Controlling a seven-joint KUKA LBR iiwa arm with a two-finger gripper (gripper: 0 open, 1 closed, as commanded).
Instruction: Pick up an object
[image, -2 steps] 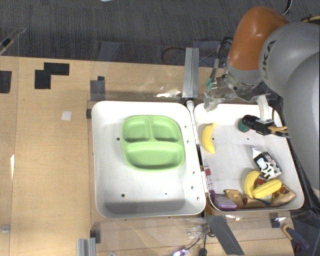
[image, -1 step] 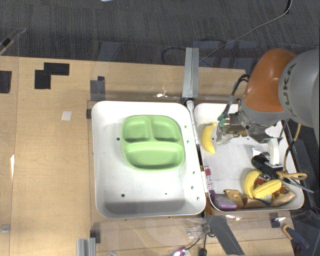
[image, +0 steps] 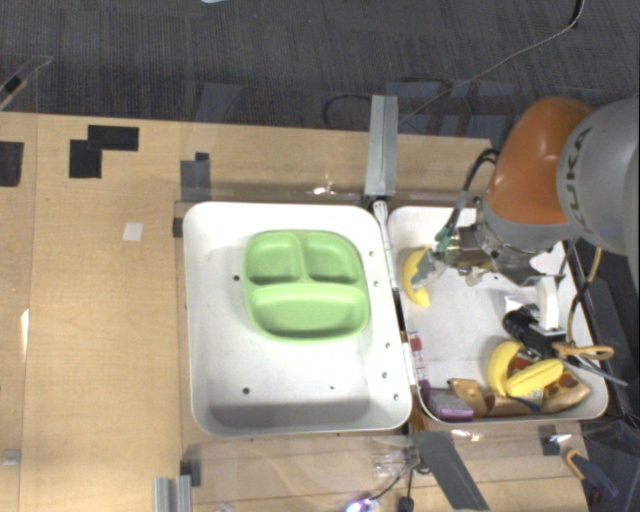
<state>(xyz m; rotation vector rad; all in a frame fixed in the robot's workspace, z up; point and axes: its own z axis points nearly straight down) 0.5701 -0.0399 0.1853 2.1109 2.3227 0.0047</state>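
Camera view
Arm (image: 560, 180): reached in from the right, over the right bin (image: 455, 350).
Gripper (image: 440, 262): sat low at that bin's upper left; finger state could not be told.
Banana (image: 414, 279): lay just beside the gripper, near the bin's left wall.
Pile (image: 520, 380): second banana and other items, lower right corner.
Left bin (image: 215, 380): held a green tray (image: 303, 283).

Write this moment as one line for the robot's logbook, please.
arm: over right bin | gripper: beside banana | grasp: unconfirmed | left bin: green tray
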